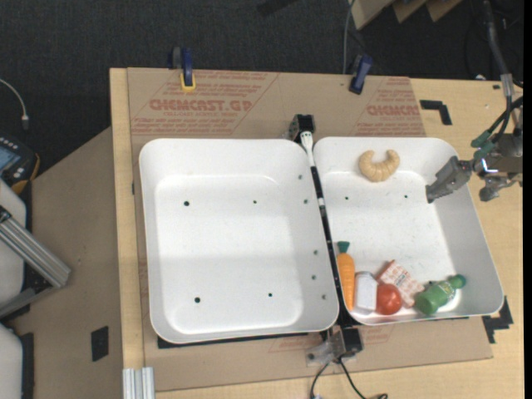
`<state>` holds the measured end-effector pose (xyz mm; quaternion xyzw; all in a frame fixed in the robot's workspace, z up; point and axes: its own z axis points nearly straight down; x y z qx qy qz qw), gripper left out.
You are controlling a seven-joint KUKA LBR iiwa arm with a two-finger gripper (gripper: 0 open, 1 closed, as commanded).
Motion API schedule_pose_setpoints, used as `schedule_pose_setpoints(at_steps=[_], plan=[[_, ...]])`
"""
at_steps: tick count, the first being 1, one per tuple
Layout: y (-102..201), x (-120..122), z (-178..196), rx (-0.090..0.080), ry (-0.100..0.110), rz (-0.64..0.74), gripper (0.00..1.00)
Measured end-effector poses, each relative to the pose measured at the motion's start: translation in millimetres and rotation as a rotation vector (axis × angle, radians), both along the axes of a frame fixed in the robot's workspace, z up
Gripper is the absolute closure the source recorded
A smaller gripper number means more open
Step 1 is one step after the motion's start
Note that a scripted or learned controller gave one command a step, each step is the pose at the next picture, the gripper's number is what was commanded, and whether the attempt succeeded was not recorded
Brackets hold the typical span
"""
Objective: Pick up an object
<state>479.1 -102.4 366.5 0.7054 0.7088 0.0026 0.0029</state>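
Note:
In the right bin (465, 223) a tan croissant (379, 164) lies near the far wall. Along the near wall lie an orange carrot (346, 268), a small white block (365, 290), a red tomato-like piece (388, 298), a red-and-white packet (400, 276) and a green bottle (437, 295). My gripper (457, 195) hangs over the bin's far right edge, to the right of the croissant. It is open, with nothing between its fingers.
The left bin (158, 223) sits beside the right one on a cardboard-covered bench. Two blue clamps (184, 63) grip the bench's far edge. Cables run along the seam between the bins. Metal framing stands off the bench at the left.

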Motion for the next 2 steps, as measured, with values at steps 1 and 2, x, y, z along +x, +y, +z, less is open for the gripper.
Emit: schedule_pose_setpoints(at_steps=[1,2], plan=[[58,1,19,0.001,0.001,0.003,0.00],[97,1,42,0.000,0.002,-0.001,0.00]])
